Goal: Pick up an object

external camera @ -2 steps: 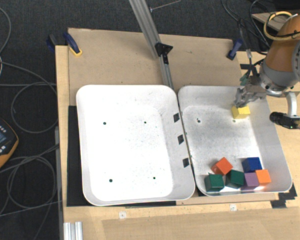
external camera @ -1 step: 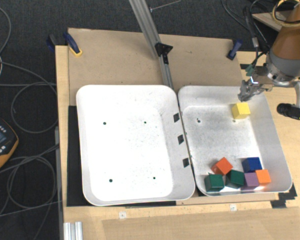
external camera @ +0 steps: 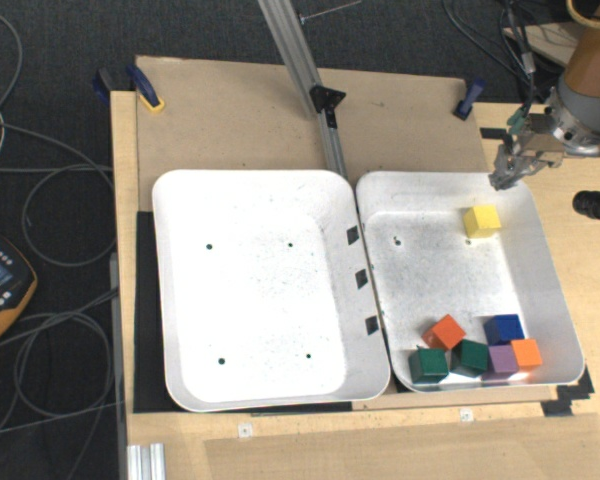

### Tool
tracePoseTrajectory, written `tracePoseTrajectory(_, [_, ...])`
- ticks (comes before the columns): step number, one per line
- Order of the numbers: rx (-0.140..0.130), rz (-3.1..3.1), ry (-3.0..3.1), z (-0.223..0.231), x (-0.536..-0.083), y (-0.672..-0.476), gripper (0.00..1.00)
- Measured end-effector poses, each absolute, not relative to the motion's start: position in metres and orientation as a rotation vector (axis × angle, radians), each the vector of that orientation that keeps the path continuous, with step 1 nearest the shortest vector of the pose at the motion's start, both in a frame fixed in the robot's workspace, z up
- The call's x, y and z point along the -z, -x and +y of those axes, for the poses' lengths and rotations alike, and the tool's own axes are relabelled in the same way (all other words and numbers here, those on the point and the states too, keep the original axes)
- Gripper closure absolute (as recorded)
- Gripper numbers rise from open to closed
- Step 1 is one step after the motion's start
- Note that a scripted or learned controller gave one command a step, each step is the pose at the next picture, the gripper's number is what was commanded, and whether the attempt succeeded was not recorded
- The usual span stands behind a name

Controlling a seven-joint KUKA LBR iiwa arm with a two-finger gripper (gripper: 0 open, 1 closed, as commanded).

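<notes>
The gripper [external camera: 504,178], jaw state impossible to tell, hung near the small yellow cube [external camera: 482,220]; it looked light, rigid, best pinched across opposite flat faces.

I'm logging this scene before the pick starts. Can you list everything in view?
bins: 2, white, side by side on the bench
yellow block: 1, right bin, far end
other blocks: about 6, orange, red-orange, blue, purple, two green, clustered in right bin's near corner
clamps: 2, blue, board's far corners
metal bar: 1, grey, slanting in from the top
cables: several, dark, floor at left
gripper: 1, above right bin's far right rim
</notes>
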State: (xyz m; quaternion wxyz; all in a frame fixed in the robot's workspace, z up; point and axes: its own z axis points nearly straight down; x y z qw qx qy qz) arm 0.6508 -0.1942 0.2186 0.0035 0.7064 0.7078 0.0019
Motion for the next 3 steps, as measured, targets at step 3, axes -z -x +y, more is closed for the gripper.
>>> tracePoseTrajectory(3, [-0.002,2.232,-2.216,-0.090,-0.247,-0.645,1.00])
